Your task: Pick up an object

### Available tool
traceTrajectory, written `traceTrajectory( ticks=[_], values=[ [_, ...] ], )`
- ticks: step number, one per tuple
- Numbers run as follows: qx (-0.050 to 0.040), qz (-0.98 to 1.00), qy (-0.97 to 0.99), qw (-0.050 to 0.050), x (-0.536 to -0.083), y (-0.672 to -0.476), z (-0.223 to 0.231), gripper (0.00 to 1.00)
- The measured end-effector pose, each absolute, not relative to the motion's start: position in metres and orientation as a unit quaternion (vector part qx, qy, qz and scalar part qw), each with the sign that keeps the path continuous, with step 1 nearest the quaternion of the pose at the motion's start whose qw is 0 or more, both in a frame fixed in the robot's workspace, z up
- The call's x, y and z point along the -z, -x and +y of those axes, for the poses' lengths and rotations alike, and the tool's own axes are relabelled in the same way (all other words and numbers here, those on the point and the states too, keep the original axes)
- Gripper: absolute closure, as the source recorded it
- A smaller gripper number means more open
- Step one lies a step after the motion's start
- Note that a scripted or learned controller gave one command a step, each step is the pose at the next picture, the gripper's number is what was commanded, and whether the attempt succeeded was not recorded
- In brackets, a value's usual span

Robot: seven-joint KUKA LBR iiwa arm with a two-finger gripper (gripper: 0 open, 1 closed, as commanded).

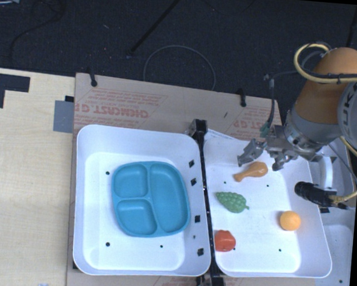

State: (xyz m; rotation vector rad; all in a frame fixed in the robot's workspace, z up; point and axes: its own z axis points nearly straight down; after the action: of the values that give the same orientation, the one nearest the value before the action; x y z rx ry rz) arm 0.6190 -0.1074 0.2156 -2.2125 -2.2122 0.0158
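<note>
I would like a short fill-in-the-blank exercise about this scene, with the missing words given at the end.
1. The blue divided tray lies in the ____ bin.
2. The right bin holds ____ toy foods.
3. The gripper is directly above the tan ____-shaped toy.
4. The green grapes lie between the drumstick and the ____ tomato.

Missing words: left; four; drumstick; red

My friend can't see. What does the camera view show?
A robot gripper hangs open just above a tan toy drumstick in the right bin, near green grapes, an orange and a red toy. The left bin holds a blue tray.
</note>
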Motion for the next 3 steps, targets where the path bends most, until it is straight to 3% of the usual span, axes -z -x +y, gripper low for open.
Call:
traceTrajectory(
  ticks=[1, 3],
  values=[
    [-0.0009, -0.708, 0.707, 0.001, -0.224, -0.622, -0.107, 0.00],
    [-0.0017, -0.708, 0.706, 0.002, -0.120, -0.629, -0.108, 0.00]
  ],
)
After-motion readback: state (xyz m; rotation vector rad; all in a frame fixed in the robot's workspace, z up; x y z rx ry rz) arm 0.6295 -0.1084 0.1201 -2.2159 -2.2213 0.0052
